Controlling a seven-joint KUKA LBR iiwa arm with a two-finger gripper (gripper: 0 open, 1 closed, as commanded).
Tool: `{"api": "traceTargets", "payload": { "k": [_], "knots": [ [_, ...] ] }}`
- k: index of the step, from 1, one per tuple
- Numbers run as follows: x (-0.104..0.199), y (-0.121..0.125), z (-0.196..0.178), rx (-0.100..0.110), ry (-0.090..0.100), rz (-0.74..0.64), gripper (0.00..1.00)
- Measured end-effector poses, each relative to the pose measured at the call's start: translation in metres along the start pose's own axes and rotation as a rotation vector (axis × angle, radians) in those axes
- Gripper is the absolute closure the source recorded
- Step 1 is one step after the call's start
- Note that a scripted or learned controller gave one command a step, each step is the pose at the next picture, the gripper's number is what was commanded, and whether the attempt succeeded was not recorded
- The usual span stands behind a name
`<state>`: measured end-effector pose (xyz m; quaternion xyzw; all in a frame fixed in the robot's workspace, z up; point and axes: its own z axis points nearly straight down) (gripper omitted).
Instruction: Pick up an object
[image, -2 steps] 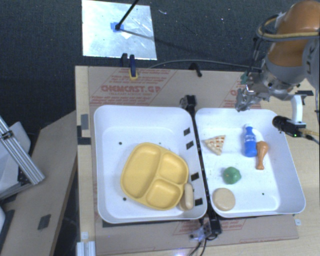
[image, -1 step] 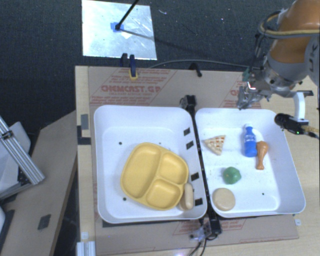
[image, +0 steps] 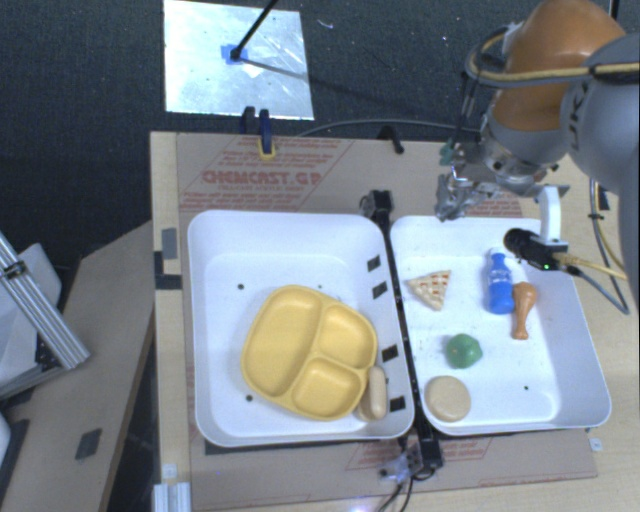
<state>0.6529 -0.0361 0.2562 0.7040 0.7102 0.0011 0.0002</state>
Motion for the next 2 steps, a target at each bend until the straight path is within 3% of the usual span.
{"api": "traceTargets", "payload": {
  "k": [2],
  "knots": [
    [0.1, -0.003, 0.003, -0.001, 0.001, -0.001, 1.0]
  ]
}}
